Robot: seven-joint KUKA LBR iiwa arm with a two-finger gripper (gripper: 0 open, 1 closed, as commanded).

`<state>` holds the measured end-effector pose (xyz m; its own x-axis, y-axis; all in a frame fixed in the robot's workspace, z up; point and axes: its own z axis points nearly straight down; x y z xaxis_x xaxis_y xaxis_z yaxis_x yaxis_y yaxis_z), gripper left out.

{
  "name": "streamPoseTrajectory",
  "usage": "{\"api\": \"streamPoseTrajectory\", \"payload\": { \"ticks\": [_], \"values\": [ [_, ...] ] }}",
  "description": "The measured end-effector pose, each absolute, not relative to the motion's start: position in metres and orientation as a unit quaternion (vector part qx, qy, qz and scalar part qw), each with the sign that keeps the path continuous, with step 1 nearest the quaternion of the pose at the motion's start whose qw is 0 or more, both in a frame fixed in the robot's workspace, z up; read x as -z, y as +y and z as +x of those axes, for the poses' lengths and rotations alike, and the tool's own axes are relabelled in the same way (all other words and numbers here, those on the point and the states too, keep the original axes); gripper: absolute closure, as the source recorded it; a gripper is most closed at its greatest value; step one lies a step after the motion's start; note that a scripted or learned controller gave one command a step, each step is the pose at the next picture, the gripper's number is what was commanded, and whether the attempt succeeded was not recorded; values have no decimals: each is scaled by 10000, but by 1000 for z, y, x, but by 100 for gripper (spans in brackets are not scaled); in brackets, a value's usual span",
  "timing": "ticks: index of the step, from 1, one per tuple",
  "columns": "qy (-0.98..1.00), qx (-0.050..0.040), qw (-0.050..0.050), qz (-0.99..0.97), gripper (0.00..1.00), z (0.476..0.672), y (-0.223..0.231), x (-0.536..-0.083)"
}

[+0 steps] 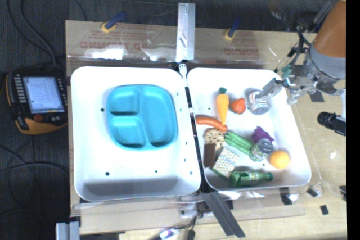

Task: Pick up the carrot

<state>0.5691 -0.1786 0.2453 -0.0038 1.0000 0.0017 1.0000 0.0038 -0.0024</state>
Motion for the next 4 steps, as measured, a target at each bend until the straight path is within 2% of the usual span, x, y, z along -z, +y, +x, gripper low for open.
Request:
{"api": "streamPoseTrajectory", "payload": {
  "ticks": [1,2,3,4],
  "values": [
    [-8426,2,13,-5385,0,591,-121,-153],
    [-8742,20,-75,-4856,0,622,-124,-90],
    [-8739,42,-69,-4859,100,623,-123,-101],
    [-8740,41,-69,-4859,0,623,-123,-101]
  ]
}}
